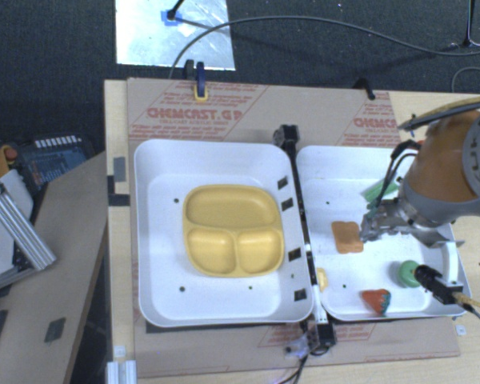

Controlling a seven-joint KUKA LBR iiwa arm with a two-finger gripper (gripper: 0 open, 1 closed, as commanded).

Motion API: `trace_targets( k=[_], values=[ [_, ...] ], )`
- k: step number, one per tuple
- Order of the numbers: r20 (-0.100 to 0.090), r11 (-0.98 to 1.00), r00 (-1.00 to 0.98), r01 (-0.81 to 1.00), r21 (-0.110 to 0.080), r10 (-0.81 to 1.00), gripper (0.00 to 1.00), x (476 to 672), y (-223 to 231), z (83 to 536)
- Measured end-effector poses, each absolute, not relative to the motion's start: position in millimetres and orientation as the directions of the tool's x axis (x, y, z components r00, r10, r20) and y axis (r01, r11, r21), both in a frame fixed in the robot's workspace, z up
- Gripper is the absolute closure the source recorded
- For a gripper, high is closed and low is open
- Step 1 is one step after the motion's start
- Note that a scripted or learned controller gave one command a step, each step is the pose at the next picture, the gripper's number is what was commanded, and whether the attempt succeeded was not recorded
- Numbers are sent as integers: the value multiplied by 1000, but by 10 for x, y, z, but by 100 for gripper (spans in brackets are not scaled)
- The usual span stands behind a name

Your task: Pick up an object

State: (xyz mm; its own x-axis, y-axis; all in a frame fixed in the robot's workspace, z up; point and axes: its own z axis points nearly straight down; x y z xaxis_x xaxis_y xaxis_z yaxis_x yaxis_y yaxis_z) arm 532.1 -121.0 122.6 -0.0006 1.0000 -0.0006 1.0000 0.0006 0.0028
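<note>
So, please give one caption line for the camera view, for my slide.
Arm's end effector beside a tan block in the right bin; yellow divided tray in the left bin.

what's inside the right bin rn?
Right bin holds a tan toast-like piece, a green round item, a red-orange piece and a green object partly behind the gripper. The arm covers the bin's right side.

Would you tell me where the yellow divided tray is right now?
The yellow divided tray lies in the middle of the left bin, across the divider from the gripper.
</note>
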Motion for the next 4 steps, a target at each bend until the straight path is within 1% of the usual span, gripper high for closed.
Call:
trace_targets(
  k=[1, 3, 4],
  values=[
    [-2, 4, -4, 1000, 6, 1000, 100, 5434, -1244, 1745],
    [-2, 5, -5, 1000, 8, 1000, 100, 5505, -1342, 2873],
    [0, 9, -9, 1000, 3, 1000, 100, 5705, -897, 2741]
  ],
)
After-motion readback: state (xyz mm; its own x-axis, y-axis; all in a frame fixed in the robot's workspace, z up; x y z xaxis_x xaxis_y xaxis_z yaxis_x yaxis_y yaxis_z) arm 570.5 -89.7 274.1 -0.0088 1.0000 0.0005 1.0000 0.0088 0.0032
